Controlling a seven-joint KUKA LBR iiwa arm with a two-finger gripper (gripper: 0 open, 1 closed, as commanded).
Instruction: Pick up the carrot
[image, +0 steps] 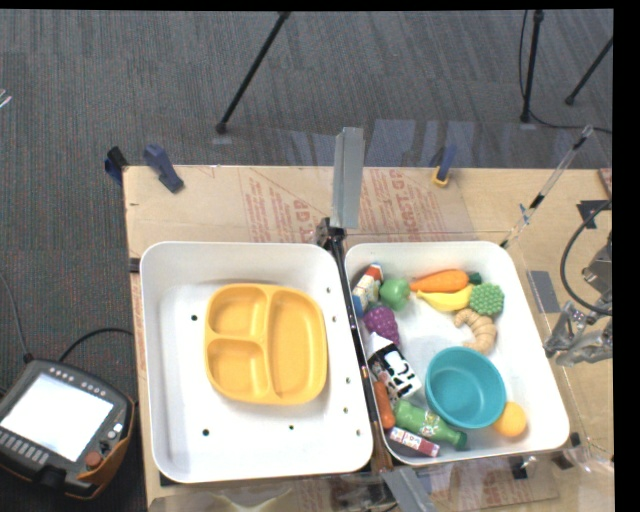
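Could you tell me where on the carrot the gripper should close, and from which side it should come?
Probably from above, closing across the middle of the carrot. It lies flat and lengthwise, left to right, near the right bin's back wall, green top at the right. The banana lies right along its near side and a green fruit sits by its left tip, so the near finger has little room.

Glossy plastic carrot (442, 281), smooth yellow plastic tray (266, 342), matt white bins (160, 300).
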